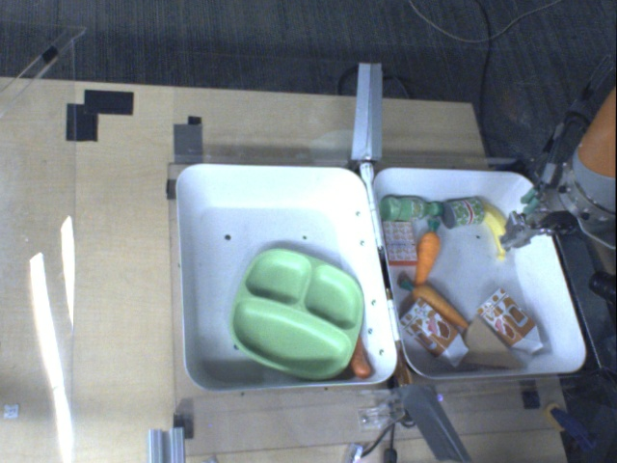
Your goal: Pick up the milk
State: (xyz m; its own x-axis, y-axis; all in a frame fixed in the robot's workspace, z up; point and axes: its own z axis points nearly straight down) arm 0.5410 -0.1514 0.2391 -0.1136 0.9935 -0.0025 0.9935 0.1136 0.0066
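Note:
Two small brown-and-white milk cartons lie in the right bin point(569, 350), one near its front left point(431, 326) and one near its front right point(505, 317). My gripper point(523, 226) hangs over the bin's far right side, well behind the right-hand carton. It is close to a yellow item point(496, 226). Nothing shows in its grasp.
Along the right bin's back edge lie a green bottle point(410, 207) and a second bottle point(466, 211). Two carrots point(427, 256) point(442, 303) and a red-printed packet point(398, 238) lie at its left. The left bin point(207, 220) holds a green divided plate point(299, 313) with an orange item point(360, 364) at its edge.

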